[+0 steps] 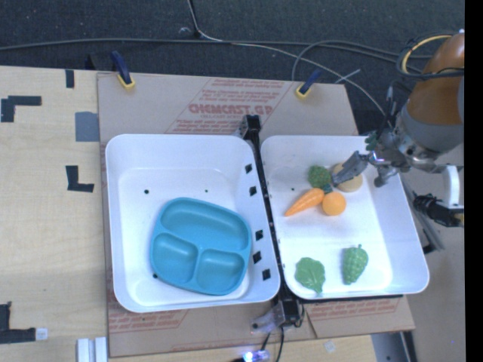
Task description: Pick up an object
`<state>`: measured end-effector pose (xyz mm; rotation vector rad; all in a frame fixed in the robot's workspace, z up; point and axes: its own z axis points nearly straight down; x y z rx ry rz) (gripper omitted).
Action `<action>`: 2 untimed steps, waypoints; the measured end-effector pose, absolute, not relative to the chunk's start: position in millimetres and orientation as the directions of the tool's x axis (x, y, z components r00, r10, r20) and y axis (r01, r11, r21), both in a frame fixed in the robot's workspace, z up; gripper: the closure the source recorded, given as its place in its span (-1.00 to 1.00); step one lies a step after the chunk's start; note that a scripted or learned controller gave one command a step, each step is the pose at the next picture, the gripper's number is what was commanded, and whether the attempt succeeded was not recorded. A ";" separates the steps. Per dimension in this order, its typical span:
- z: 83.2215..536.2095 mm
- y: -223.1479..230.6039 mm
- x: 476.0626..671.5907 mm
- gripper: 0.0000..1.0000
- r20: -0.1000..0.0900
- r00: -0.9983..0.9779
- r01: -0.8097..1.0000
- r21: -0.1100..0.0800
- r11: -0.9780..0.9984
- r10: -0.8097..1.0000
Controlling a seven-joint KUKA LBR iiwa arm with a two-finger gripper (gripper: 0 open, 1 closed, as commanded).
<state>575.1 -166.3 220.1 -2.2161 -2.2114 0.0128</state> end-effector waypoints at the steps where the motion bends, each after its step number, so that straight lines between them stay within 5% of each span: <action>1: 226.8 -166.0 577.9 -1.00 0.000 -0.001 1.000 -0.001 0.001 1.000; 2: 182.2 -162.2 580.2 -1.00 0.000 -0.001 1.000 -0.005 0.001 1.000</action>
